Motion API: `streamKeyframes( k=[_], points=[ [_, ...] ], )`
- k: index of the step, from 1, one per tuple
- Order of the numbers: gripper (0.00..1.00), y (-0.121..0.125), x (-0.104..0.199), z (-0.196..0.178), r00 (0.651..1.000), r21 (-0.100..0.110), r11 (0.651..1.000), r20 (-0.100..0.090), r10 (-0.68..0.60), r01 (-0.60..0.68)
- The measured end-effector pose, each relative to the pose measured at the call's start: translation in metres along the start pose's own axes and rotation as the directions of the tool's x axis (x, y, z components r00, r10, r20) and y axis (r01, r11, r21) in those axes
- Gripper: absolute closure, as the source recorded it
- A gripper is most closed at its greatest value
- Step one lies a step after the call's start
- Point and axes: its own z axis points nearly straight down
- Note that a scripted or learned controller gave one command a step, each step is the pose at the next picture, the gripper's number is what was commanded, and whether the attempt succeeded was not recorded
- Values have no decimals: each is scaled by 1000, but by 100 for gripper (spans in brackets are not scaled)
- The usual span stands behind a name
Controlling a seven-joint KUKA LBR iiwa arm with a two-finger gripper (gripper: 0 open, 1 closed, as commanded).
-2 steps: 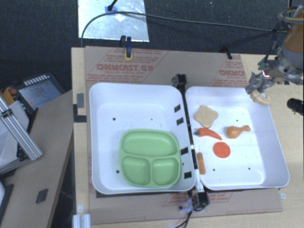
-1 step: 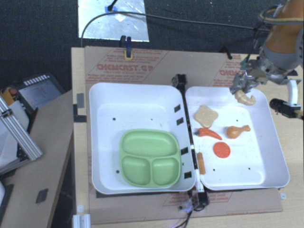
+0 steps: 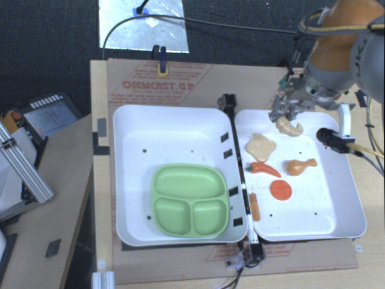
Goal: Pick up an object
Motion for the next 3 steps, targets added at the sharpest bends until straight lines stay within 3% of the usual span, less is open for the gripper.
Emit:
streamKeyframes(
  k=[3],
  points=[
    [100,-36,160,1,1000,1,1000,0,1,-1]
  ],
)
